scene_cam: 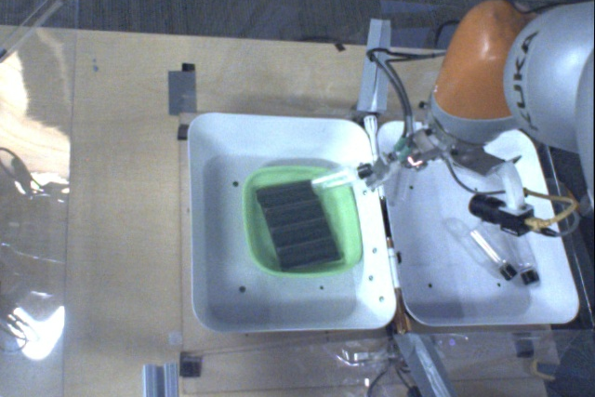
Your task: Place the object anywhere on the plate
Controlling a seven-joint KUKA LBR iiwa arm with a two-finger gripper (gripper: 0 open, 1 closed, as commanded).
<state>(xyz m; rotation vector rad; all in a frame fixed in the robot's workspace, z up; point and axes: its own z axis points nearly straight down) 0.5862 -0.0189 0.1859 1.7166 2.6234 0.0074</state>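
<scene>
The grey arm with its orange band (479, 60) reaches in from the right at the far side of the right bin, its wrist pointing left across the divide between the two bins. The hand (364, 172) sits just over the far right edge of the left shallow white bin (209, 228); whether it is parted or closed cannot be told, and nothing can be seen gripped in it. A pale, translucent strip (332, 180) lies just left of the hand, over the plate's far right rim.

In the left bin rests a square green plastic plate (349, 223), and on it lies a dark grey ribbed rectangular block (297, 224), slightly turned, filling most of the plate's middle. White floor shows around the plate on its left and near sides.

The right shallow white bin (437, 293) holds a clear tube with a dark end (493, 256) towards its right; a black fitting with a yellow cable (507, 211) hangs above it. The bin's left and near floor is bare. Wooden bench (112, 200) lies to the left.
</scene>
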